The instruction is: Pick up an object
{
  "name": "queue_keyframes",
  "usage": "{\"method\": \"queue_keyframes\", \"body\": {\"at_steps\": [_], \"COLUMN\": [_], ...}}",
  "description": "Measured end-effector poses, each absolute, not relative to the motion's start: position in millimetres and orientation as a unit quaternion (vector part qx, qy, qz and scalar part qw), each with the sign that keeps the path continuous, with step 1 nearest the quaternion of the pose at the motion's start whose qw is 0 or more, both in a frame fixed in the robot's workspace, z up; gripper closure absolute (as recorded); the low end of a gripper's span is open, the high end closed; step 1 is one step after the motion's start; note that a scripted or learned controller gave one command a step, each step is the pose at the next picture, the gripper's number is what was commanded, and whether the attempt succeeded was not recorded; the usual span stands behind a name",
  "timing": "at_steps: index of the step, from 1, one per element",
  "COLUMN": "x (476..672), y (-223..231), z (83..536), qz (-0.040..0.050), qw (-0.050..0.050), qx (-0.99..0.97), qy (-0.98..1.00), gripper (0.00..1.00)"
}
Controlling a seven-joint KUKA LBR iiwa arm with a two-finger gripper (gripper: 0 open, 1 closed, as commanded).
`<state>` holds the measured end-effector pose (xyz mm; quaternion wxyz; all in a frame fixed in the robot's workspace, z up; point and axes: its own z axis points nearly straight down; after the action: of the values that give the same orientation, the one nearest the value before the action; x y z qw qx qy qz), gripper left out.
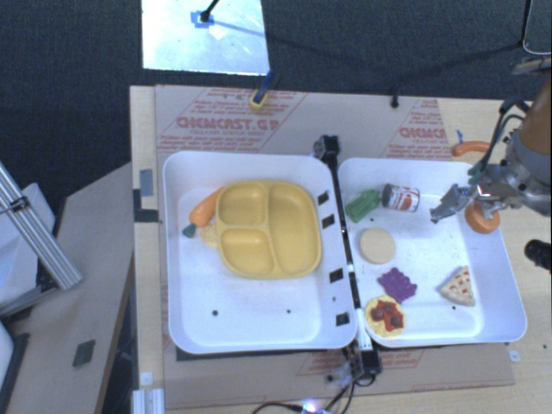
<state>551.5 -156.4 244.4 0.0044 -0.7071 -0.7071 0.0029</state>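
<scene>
My gripper hangs over the right part of the right bin, reaching in from the right. Just left of it lies a small can with a red label, and beside that a green piece. A round orange object sits right under the wrist at the bin's right wall. A beige round cookie, purple grapes, a pizza slice and a small round tart with red topping lie further forward. Nothing is seen held.
The left bin holds a yellow divided plate with a carrot at its left edge. A black divider runs between the bins. A metal frame stands at the far left.
</scene>
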Motion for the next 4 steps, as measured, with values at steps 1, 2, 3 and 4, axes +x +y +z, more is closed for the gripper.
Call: {"method": "queue_keyframes", "body": {"at_steps": [1,2,3,4], "x": [553.8,547.1,542.5,544.3], "y": [-156.1,-164.1,-159.2,-158.2], "z": [250.8,199.1,137.6,88.3], "qz": [-0.0004,0.0009,0.001,-0.0015], "qw": [-0.001,0.001,0.002,-0.001], "qx": [-0.706,-0.707,-0.707,-0.706], "qy": [-0.708,-0.707,-0.708,-0.708], "gripper": [0.0,0.0,0.0,0.0]}}
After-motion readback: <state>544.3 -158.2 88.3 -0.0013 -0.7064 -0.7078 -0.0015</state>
